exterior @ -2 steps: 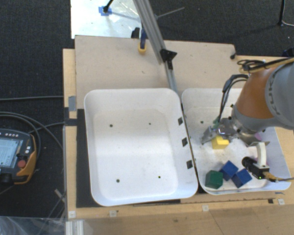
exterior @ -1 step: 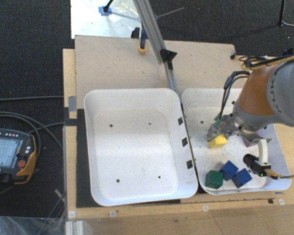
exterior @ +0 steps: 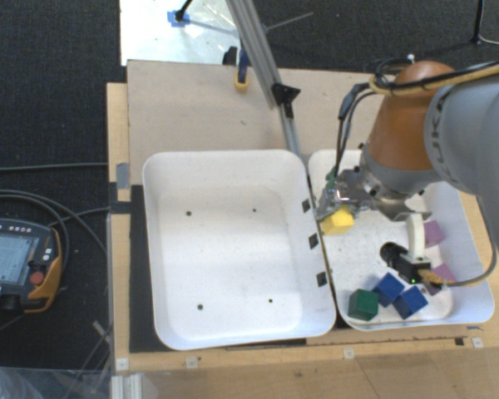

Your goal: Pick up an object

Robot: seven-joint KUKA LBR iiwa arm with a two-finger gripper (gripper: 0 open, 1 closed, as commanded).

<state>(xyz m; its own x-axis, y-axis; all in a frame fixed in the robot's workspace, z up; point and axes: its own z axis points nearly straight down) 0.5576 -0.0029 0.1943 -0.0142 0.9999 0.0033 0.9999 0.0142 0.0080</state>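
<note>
Looking at the gripper (exterior: pixel 339 209), you find the yellow block (exterior: pixel 338 221) just beneath it, touching. You cannot tell its grip. It's small and bright.

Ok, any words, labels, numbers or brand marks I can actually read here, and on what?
Grey arm link: dark raised letters run along it, cut off and too blurred to read.
Teach pendant: its screen shows rows of content, too small to read.
Both white bins, blocks: no text.
</note>
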